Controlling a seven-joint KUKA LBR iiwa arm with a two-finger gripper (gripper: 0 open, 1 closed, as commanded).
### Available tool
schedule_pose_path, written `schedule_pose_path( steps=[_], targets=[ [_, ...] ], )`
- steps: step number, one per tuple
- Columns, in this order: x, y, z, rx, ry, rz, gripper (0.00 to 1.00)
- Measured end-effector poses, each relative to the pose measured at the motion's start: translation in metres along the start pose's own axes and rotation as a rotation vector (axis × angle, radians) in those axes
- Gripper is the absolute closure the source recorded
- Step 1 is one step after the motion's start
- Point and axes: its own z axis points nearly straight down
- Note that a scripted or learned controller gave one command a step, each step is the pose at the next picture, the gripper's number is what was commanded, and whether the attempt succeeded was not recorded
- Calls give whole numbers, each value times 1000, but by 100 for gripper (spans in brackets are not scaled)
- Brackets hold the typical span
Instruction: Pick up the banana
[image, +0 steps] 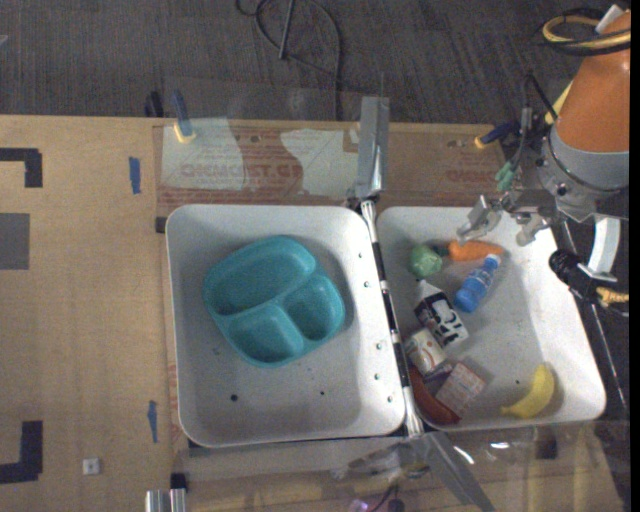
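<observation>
The yellow banana (533, 392) lies in the near right corner of the right bin (575, 330), close to the bin's wall. My gripper (503, 223) hangs over the far part of that bin, well away from the banana. Its two fingers are spread open and nothing is between them. An orange carrot-like piece (474, 250) lies just below the gripper.
In the right bin there are also a green item (425, 261), a blue bottle (477, 285), a black-and-white carton (441, 315), a small can (427, 352) and a reddish box (455, 390). A teal divided plate (275, 298) sits in the left bin (200, 400).
</observation>
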Motion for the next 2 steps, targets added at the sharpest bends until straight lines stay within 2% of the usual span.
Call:
schedule_pose_path(
  steps=[1, 2],
  targets=[
    [-78, -90, 112, 0, -1, -70, 0],
    [-112, -113, 163, 0, 1, -251, 0]
  ],
)
